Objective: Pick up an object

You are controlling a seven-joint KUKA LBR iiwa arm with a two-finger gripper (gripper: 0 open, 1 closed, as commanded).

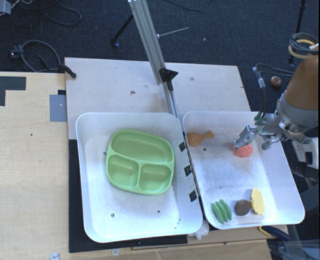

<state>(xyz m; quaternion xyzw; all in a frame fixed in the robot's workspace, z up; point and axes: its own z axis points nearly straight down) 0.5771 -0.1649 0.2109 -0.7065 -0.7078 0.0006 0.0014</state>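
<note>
Hovering in the right bin (290, 202), pincer (245, 141) just above a red ball (244, 150) (grip state unclear), green tray (140, 162) in left bin (89, 199).

Pale bench top (111, 85) carrying two shallow white plastic bins side by side. Left bin (89, 199) holds a light green three-compartment plate (140, 162). Right bin (282, 194) holds orange (199, 138), red (244, 150), green (221, 211), brown (242, 207) and yellow (257, 201) toy foods.
</note>
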